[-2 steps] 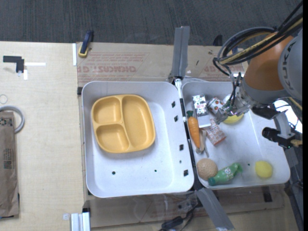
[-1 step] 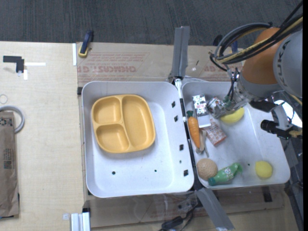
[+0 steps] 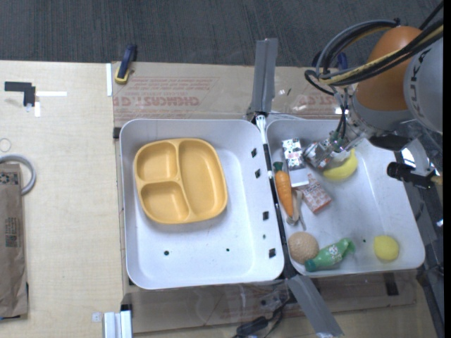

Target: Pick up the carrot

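— Carrot (image 3: 283, 190), where is it lying right now?

— In the right bin (image 3: 403, 201), hard against that bin's left wall, beside the divider between the two bins. It is lying lengthwise, with its green top pointing to the far side and its orange tip pointing to the near side. Nothing is gripping it.

— And the gripper (image 3: 323, 153)?

— It is hanging over the far part of the right bin, to the right of the carrot and apart from it. It is sitting just beside a yellow lemon-like fruit (image 3: 342, 167) and close to a small white printed packet (image 3: 292, 153). Whether its fingers are spread or closed, I cannot tell; the tip is a blur of metal against the clutter.

— What else is sitting in that bin?

— A reddish snack packet (image 3: 316, 196) is lying just right of the carrot. Toward the near edge, a round tan ball (image 3: 303, 246) is resting next to a green bottle (image 3: 330, 254) lying on its side, and a second small yellow fruit (image 3: 386, 248) is sitting near the right corner.

— And the left bin (image 3: 141, 259)?

— It is holding a yellow divided plate (image 3: 181, 181) with three compartments, placed toward its far left part.

— The arm itself?

— The grey arm with its orange band (image 3: 386, 76) is reaching in from the far right, with black cables looping over it.
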Tool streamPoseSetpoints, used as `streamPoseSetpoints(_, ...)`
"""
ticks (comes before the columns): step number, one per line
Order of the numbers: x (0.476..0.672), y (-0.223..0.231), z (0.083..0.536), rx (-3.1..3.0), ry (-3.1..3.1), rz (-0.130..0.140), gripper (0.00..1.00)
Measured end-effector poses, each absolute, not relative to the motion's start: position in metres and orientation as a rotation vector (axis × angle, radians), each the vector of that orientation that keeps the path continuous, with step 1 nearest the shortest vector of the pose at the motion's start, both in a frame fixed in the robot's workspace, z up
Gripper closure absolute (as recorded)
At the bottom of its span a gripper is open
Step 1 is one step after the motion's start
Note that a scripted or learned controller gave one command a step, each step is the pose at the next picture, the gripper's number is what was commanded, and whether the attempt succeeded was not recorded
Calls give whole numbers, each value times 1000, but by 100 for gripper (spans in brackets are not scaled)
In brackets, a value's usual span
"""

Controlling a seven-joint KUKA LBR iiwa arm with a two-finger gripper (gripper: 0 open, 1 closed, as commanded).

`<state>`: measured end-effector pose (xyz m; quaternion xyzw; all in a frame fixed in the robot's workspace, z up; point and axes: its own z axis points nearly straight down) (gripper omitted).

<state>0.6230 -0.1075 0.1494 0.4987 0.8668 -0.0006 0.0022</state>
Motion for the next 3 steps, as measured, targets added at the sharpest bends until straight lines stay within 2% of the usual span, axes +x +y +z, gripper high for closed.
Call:
streamPoseSetpoints(1,645,-113,165,1442,2785,-2,100)
streamPoseSetpoints(2,660,-180,176,1320,2845,-2,100)
streamPoseSetpoints(3,650,-174,215,1489,2761,-1,100)
